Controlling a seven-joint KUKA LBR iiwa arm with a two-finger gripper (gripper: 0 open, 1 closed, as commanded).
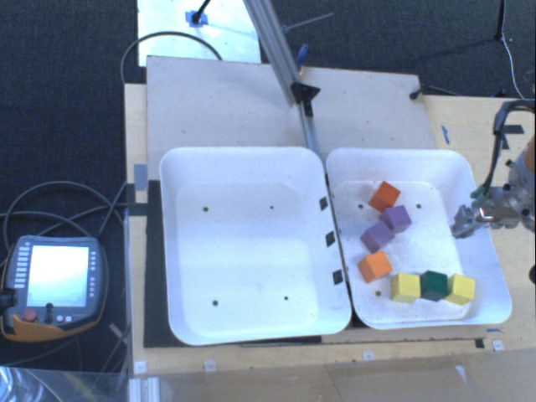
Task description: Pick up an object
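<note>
White plastic is taking up most of my feed: the shallow left bin [243, 241] is sitting bare beside the shallow right bin [419, 170], the two touching at their inner rims. I'm guessing that split is there so picks come from one side. All seven small wooden-looking cubes are lying in the right one: an orange cube [384, 196], two purple cubes [396, 218] touching, another orange cube [375, 265], then a row of yellow cube [405, 287], dark green cube [434, 285] and yellow cube [460, 289] along the near wall. The grey metal gripper [466, 222] is hanging over the right rim, carrying nothing I can see; I can't tell how wide it's sitting.
</note>
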